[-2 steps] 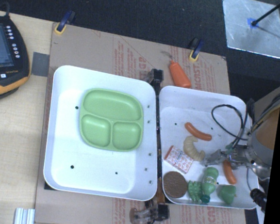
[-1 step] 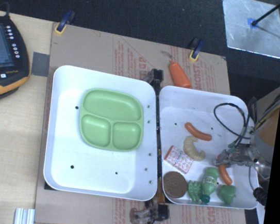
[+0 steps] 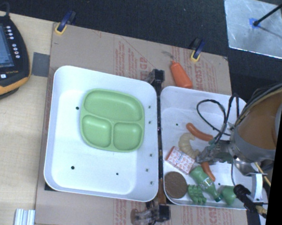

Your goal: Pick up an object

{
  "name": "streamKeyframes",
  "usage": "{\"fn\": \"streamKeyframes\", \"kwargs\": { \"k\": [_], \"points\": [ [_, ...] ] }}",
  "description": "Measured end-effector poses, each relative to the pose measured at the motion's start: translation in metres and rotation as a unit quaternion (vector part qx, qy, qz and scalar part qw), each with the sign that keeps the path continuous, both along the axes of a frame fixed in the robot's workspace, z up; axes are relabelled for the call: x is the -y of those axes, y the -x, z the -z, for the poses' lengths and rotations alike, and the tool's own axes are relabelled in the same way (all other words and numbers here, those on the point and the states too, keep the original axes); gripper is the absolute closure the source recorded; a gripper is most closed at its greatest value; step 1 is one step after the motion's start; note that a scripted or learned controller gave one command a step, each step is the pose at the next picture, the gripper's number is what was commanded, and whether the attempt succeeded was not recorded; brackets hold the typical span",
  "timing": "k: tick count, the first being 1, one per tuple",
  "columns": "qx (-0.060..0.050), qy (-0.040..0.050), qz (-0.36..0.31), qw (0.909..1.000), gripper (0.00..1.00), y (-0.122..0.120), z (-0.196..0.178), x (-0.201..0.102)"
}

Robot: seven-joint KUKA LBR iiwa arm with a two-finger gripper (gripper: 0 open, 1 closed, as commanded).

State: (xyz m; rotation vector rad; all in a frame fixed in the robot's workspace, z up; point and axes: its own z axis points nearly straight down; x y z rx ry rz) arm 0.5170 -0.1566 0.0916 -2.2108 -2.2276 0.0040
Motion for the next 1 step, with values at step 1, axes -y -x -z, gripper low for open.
{"fn": "streamKeyframes", "kwargs": {
  "k": [1],
  "points": [
    [0.002,0.0001,0.001,1.0000,1.00,-0.0133,-0.1564,-0.0642]
  ]
}}
